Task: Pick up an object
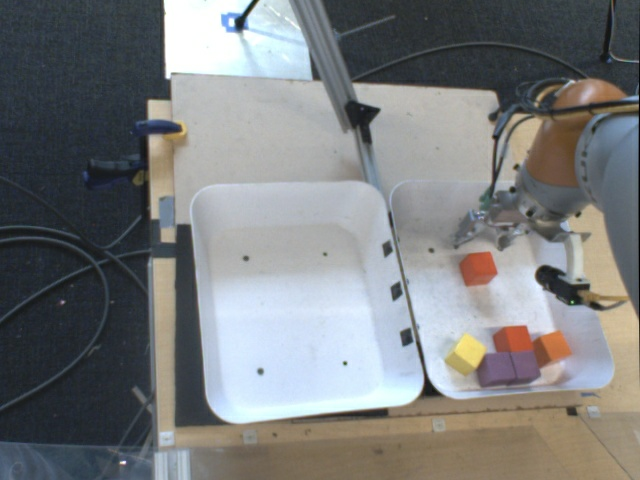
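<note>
The end effector (487, 226), fingers spread and pinching nothing, is seen hovering in the right bin (428, 268), just above and beside a lone red cube (479, 268). A clean grasp is best made by centring over the cube and squaring to its flat faces. No long axis is offered; the cube sits slightly turned against the bin's walls.

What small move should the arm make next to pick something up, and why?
Probably shift the claw slightly toward the lone orange-red block and lower over it. That block sits apart in the right bin, closest to the claw, while the other blocks crowd the near corner.
</note>
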{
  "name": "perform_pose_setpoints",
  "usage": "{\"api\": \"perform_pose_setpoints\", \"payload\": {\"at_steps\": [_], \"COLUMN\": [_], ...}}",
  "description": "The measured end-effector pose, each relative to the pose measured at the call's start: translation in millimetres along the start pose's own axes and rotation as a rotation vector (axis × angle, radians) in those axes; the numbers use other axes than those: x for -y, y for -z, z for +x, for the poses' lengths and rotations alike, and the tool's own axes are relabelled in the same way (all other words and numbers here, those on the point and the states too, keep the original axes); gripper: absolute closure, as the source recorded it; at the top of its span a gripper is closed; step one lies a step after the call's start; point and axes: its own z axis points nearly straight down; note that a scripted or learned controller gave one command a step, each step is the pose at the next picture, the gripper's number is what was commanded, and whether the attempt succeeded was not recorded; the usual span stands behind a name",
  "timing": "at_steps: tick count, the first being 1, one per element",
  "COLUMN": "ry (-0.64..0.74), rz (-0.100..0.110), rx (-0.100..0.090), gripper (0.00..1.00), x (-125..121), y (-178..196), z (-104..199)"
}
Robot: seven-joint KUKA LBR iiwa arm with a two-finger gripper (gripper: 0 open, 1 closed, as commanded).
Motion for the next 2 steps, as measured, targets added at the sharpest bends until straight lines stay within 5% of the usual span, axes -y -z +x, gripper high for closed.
{"api": "perform_pose_setpoints", "payload": {"at_steps": [1, 2], "ry": [0.002, 0.003], "rz": [0.005, -0.001], "rx": [-0.004, -0.002], "gripper": [0.00, 1.00], "x": [39, 37], "y": [2, 14], "z": [21, 20]}}
